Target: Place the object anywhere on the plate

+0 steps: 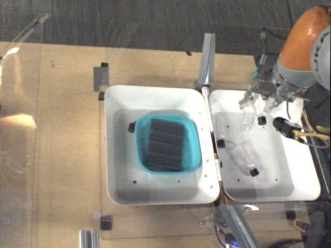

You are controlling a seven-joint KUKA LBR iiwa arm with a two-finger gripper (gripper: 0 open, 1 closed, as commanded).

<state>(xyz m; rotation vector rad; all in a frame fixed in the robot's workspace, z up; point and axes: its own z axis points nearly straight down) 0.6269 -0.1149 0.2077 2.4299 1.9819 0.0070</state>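
A dark grey ribbed block (164, 142) lies flat on the teal plate (193, 150), which sits in the middle of the left bin (118, 138). My gripper (237, 157) hangs over the right bin (289, 174), well apart from the block and plate. Its clear fingers (244, 158) end in small black tips that stand wide apart, so it is open, and I see nothing between them. The orange band (305, 37) of the arm rises at the upper right.
A grey post (207, 61) stands at the back where the two bins meet. Cables and a black plug (282, 124) trail along the right bin's right side. Bare wooden bench (51, 138) stretches to the left.
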